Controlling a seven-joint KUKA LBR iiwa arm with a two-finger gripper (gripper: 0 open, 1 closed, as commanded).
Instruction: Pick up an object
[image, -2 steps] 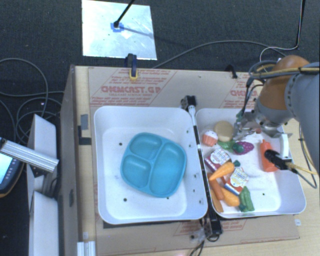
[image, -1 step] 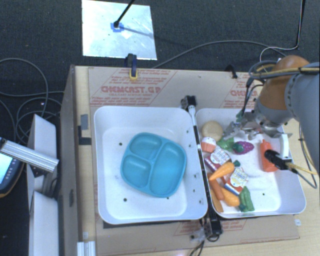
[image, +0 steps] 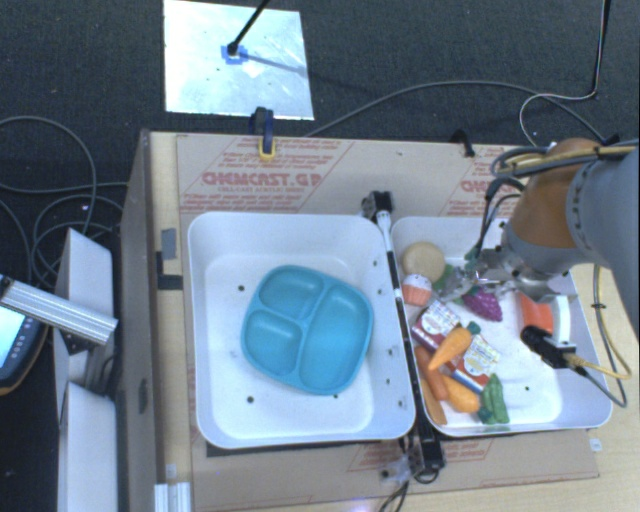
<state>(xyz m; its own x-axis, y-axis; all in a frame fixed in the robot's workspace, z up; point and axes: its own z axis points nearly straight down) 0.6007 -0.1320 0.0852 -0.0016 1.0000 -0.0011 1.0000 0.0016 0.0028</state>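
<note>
Counter: a bench topped with brown printed cardboard (image: 300, 165) carries 2 shallow white plastic bins side by side.
Left bin (image: 215, 300): holds 1 light blue plastic plate with 3 compartments (image: 305, 328), lying flat near the bin's middle.
Right bin (image: 570, 400): holds a heap of toy food crowded against its left wall, beside the divider between the 2 bins.
Far left corner of the right bin: a pale yellow-green round toy fruit (image: 423, 260), with a small red-and-white piece (image: 416, 291) just beside it on the near side.
Middle of the heap: an orange toy carrot (image: 449, 346) lies tilted over a white printed packet (image: 437, 319); a purple toy grape bunch (image: 484, 300) sits close to the claw.
Near side of the heap: an orange lump (image: 461, 394) touches a green toy vegetable (image: 494, 400).
Right side of the bin: a red-orange block (image: 537, 313) lies under the arm's wrist.
Arm: the grey arm with an orange band (image: 545, 205) reaches in from the counter's right edge over the right bin.
Claw (image: 478, 272): low over the bin's far half, just above the grape bunch; whether it is parted or closed cannot be told, and nothing is seen held in it.
</note>
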